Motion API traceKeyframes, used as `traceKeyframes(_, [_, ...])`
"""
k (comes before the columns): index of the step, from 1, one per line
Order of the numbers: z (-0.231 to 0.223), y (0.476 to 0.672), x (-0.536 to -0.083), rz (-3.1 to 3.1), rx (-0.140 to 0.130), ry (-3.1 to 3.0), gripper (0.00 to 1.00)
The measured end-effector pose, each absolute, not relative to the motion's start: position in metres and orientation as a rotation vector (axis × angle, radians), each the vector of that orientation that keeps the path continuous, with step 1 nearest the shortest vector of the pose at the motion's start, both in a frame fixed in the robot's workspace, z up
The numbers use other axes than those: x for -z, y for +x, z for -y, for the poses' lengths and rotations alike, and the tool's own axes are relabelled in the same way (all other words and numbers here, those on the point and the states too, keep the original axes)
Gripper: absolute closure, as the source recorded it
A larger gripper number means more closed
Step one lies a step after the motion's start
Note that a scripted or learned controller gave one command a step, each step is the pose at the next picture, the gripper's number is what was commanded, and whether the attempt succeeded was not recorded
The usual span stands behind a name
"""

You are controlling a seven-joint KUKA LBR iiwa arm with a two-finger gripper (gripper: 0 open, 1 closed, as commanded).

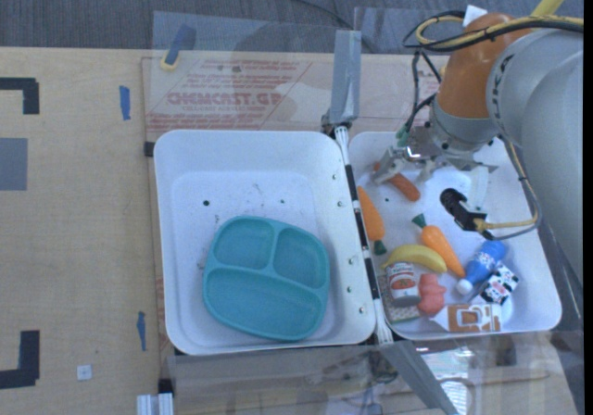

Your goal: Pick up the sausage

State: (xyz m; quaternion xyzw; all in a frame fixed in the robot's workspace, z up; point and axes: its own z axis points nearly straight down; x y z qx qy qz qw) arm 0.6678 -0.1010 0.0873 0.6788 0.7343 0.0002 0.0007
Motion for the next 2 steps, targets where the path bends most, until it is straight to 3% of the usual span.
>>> traceKeyframes(1, [0.1, 0.669, -0.098, -2.307, -0.002, 2.129, 1.0])
traceKeyframes(2, [0.051, 0.667, -0.184, -2.51, 0.0, 1.887, 1.0])
